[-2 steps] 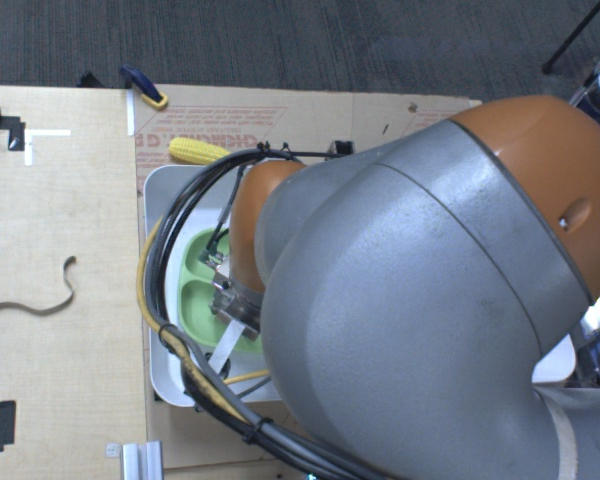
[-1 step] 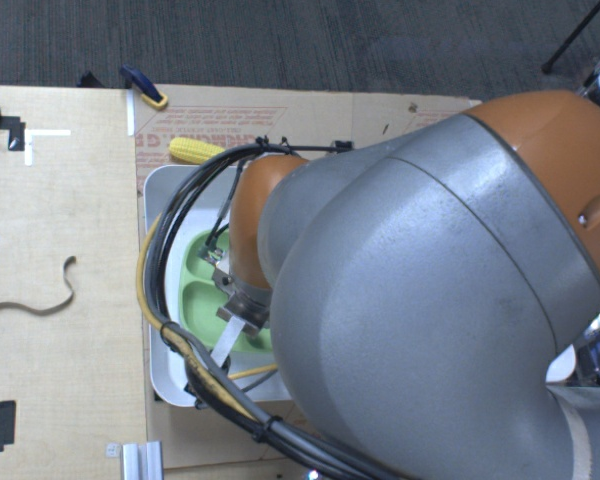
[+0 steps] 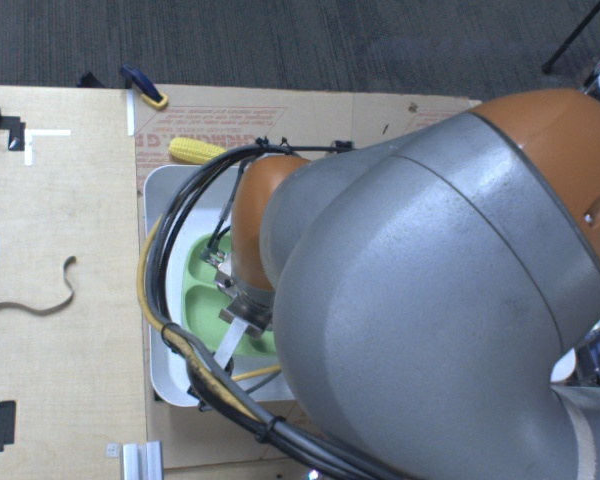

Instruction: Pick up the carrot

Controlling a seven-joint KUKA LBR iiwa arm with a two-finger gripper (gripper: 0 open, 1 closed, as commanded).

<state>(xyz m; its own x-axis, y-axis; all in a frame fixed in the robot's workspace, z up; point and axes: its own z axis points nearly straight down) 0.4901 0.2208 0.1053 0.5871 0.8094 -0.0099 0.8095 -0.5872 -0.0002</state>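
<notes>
The grey KUKA arm point(image 3: 430, 298) with its orange band point(image 3: 265, 203) reaches down into the white bin point(image 3: 165, 368), its bulk covering most of that bin, and the gripper point(image 3: 242, 313) sits low over a green plate or tray point(image 3: 195, 288); whether it is open, closed or gripping anything cannot be told. No carrot can be made out, so its location cannot be told. A yellow corn cob point(image 3: 195, 150) lies just beyond the bin's far edge, black cables point(image 3: 180, 208) loop around the wrist, and a thin brown curled strip point(image 3: 40, 298) lies on the bench point(image 3: 60, 218) to the left.
</notes>
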